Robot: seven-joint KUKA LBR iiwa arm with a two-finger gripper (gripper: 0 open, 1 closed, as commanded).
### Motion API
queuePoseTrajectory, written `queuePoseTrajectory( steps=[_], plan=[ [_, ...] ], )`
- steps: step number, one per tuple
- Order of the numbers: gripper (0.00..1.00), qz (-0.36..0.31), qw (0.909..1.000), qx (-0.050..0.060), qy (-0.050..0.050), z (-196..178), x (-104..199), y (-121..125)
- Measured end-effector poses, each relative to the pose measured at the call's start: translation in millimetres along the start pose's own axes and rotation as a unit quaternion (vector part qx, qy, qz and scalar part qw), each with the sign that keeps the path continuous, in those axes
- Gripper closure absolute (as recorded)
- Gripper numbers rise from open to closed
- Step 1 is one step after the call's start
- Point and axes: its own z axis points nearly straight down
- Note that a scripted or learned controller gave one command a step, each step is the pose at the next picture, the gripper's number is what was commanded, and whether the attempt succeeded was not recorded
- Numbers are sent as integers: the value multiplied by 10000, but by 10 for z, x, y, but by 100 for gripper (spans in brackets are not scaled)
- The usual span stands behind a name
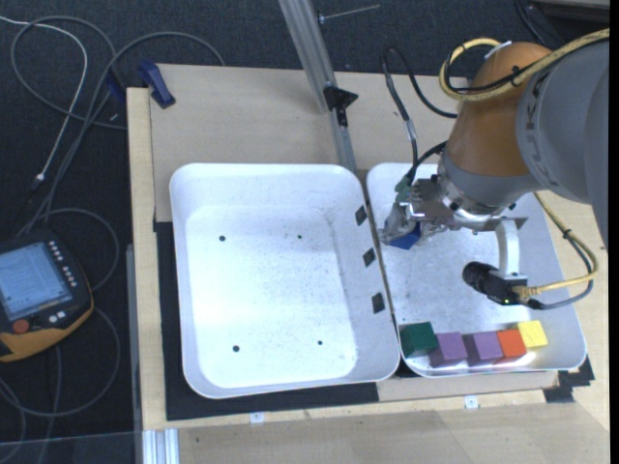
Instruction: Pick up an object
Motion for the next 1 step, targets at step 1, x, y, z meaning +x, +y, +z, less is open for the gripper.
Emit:
queuePoseTrajectory(
  steps=[1],
  plan=[
    [100,1,10000,-10,-5,-690,665,598]
  ],
)
